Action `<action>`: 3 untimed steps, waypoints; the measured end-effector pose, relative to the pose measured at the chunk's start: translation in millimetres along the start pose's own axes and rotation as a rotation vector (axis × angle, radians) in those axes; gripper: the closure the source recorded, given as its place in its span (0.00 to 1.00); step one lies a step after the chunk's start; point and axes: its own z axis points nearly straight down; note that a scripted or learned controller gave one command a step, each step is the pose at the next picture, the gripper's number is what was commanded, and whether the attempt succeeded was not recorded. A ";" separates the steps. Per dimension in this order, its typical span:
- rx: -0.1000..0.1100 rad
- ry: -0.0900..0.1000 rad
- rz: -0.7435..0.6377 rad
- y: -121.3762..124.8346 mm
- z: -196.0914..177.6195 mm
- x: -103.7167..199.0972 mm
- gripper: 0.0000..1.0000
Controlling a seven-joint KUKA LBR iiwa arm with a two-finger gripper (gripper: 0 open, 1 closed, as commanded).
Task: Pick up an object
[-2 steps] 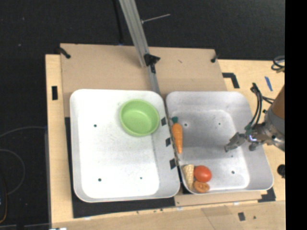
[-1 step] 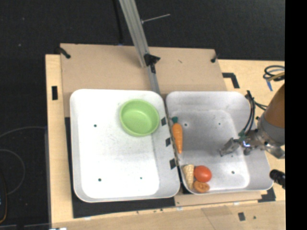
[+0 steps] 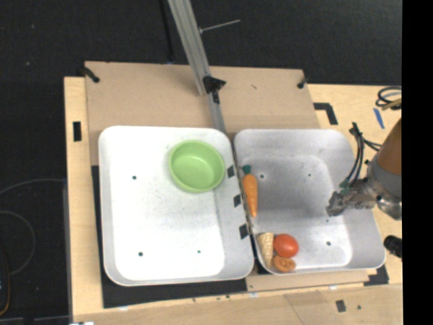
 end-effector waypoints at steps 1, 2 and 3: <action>-0.002 0.000 -0.009 4.7 -48.8 7.2 1.00; -0.003 -0.001 -0.010 9.1 -111.2 12.2 1.00; 0.003 0.001 -0.010 10.1 -123.8 11.2 1.00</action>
